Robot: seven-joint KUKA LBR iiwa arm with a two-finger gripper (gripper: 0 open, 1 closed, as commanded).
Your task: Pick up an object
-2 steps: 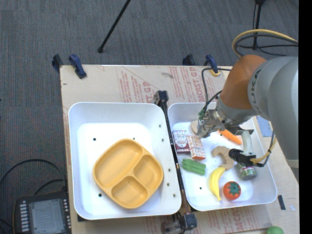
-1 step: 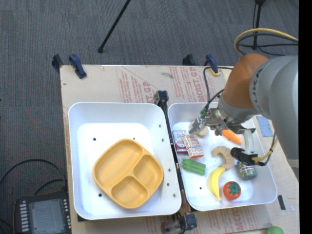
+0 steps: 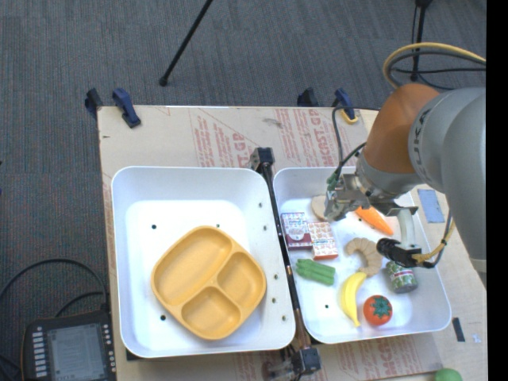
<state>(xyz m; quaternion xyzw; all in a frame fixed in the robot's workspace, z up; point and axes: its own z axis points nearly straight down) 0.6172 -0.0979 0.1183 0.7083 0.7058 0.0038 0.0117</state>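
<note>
A dark grey ribbed carpet (image 3: pixel 238 46) covered the floor around the bench. The bench top was a pale board (image 3: pixel 206 137) printed with red lettering, held at its far edge by blue clamps (image 3: pixel 125 105). A thin black tripod leg (image 3: pixel 189 34) slanted across the carpet at the top, and another stand (image 3: pixel 421 22) rose near the upper right. At the lower left lay a handheld control pendant (image 3: pixel 67 350) with a grey screen, its black cable (image 3: pixel 48 280) looping over the carpet. Light fell evenly, with soft shadows.
</note>
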